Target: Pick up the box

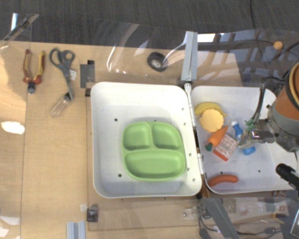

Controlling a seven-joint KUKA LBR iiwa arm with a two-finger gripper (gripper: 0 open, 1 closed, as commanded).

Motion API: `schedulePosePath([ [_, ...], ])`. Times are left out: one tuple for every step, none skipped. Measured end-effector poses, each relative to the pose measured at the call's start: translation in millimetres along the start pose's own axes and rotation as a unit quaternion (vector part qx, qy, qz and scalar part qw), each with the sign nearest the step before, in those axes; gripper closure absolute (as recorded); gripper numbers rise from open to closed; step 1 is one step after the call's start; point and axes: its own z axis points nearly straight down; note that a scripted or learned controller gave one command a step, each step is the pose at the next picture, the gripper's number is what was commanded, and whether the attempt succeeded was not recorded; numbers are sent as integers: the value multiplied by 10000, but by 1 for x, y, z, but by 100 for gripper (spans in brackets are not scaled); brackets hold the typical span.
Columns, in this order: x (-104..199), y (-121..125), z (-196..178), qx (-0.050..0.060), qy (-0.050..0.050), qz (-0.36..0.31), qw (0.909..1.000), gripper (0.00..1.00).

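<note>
The box (225, 148) is small, white with orange-red edges, and lies flat in the right bin (261, 96) near its middle. An orange carrot (217, 136) touches its upper left corner. My gripper (249, 136) hangs low just right of the box, at its upper right corner, above a blue and white object (238, 130). Nothing is seen held in the gripper. The arm's orange band (291, 103) sits at the right edge.
The right bin also holds a banana (208, 106), a round yellow fruit (212, 119) and a red sausage (222, 179) near the front wall. A green divided plate (153, 151) lies in the left bin (104, 133). Scissors (65, 68) and pliers (32, 69) rest on the bench.
</note>
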Motion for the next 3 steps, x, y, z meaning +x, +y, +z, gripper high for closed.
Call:
schedulePosePath([
  [36, 25, 82, -126, -10, 437, 9990, 0],
  [37, 27, 86, -159, -48, -146, 9998, 0],
  [45, 40, 88, -146, -26, 319, 9994, 0],
])
